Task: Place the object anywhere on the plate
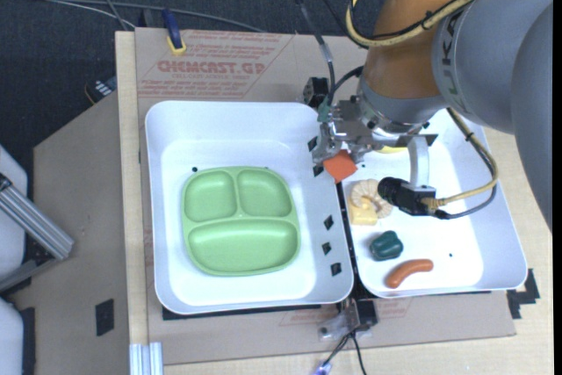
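Care matters now: we judge the carry is under way, so we should move the claw (338, 155) away from the arm's side until it hangs well over the green plate (240, 219), then lower before letting go. We see the claw pinching a small orange block (339, 166), which sits just beneath it, above the wall between the two bins. The block looks stubby, bright and smooth, with flat faces.

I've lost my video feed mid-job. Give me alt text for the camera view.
The gripper hangs over the seam between two white bins with a small orange object at its tip. The green divided plate lies in the left bin; a pale yellow piece, dark green item and sausage-like toy sit in the right bin.
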Controlling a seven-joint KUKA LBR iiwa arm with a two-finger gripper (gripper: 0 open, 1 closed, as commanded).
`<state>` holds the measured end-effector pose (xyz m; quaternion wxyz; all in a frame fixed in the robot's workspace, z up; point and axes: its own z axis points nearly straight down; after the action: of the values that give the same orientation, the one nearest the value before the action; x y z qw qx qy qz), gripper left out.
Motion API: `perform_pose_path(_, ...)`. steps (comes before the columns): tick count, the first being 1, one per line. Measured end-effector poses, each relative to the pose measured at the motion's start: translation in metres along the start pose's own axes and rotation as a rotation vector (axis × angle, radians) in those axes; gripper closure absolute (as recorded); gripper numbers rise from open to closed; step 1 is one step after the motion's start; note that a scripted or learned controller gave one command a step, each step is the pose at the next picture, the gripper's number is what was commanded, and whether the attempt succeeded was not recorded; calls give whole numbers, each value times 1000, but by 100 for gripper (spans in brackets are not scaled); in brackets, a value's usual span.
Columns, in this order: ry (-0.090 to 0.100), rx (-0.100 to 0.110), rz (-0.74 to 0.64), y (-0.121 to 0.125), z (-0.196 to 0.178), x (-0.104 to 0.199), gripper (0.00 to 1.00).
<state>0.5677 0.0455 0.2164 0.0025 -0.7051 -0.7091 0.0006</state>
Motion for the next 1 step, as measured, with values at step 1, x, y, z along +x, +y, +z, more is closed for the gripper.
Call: perform_pose_path(1,1,-2,-1,-24,-18,49,100)
